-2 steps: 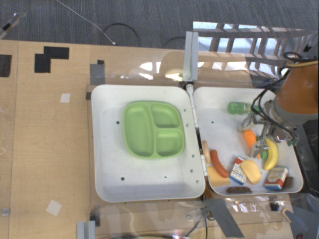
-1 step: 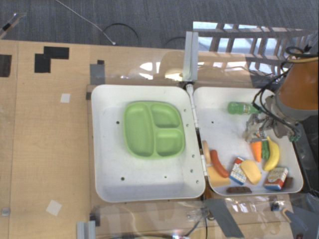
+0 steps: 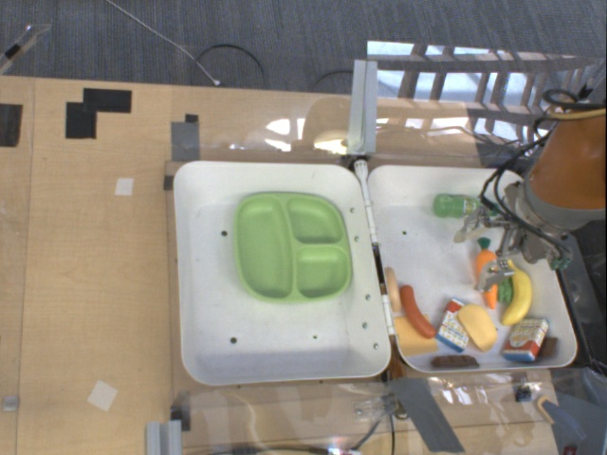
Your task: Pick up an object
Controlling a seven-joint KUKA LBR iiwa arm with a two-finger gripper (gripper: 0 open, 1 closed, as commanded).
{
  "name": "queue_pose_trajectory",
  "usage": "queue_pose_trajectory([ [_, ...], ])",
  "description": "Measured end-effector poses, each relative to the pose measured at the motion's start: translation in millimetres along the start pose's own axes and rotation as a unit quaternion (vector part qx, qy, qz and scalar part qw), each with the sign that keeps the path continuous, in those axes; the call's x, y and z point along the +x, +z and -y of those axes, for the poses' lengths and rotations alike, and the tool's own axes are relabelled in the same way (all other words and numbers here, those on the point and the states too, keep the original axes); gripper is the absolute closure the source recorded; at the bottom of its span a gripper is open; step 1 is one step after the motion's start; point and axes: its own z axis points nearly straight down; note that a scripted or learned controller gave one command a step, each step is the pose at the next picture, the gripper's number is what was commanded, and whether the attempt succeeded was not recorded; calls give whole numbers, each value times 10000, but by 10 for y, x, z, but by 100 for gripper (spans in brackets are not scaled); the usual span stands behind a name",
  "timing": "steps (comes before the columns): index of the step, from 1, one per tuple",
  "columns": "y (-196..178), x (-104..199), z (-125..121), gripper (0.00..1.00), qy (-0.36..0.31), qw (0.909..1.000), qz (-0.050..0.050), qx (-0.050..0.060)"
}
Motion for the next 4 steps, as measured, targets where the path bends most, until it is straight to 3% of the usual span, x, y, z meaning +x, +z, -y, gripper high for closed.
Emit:
queue_pose_trajectory([
  [1,147,265,105,0,514,9987,-71,-23],
  [2,-9,203,106,100,479,9989,8,5],
  [3,-3,205,103,0,474,9989,3,3],
  [4,145,301,102,0,894,9960,-74,-21],
])
